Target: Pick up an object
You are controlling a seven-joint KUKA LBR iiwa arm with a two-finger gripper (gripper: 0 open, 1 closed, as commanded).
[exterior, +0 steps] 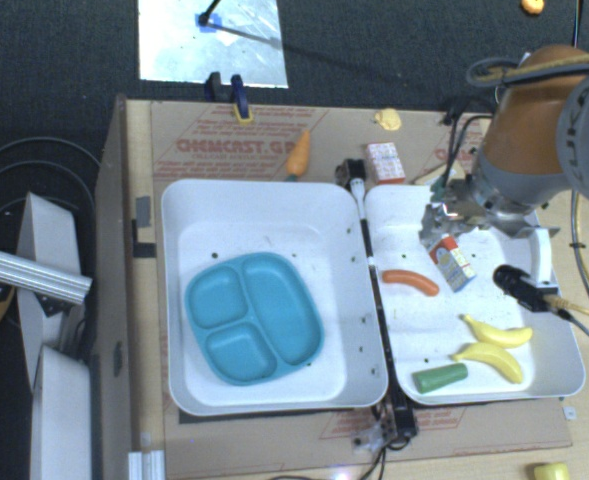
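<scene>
Gripper (442, 228) low over right bin (414, 323) — beside carton (455, 264).

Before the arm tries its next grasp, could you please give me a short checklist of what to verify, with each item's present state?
1. Target near: the carton lies in the right bin, just below the gripper: ok.
2. Gripper free of any load: cannot tell.
3. Carton apart from the sausage: ok.
4. Bananas and green piece away from the gripper: ok.
5. Blue plate in the left bin, out of the way: ok.
</scene>
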